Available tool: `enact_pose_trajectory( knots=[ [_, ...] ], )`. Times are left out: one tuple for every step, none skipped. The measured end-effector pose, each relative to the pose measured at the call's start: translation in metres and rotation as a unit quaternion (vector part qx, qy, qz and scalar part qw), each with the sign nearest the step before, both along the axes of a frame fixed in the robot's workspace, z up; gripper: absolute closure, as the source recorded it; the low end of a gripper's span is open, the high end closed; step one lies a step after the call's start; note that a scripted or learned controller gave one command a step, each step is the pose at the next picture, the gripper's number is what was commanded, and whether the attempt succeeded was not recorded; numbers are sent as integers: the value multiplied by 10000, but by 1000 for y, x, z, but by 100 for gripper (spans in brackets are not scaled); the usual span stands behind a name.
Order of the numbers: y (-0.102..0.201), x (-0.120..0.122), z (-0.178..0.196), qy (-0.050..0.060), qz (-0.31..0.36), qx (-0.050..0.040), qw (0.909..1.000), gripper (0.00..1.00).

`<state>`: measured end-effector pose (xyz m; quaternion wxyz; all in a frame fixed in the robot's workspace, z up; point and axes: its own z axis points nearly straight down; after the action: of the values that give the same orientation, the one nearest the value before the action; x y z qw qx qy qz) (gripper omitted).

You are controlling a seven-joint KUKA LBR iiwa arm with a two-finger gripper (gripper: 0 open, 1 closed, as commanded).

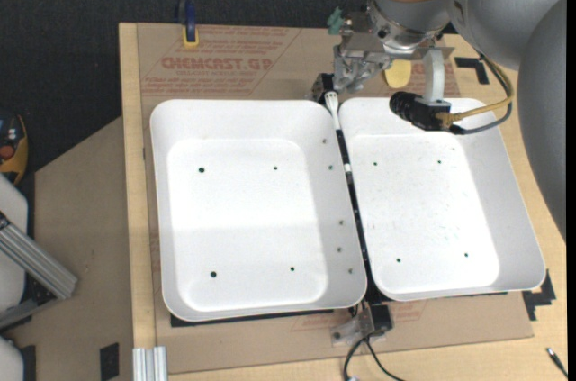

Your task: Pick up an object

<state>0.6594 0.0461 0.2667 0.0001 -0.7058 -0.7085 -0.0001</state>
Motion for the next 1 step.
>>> enact_pose_trajectory(
  knots=[
    [-1, -19, 35, -20, -17, 0, 10000, 100]
  ],
)
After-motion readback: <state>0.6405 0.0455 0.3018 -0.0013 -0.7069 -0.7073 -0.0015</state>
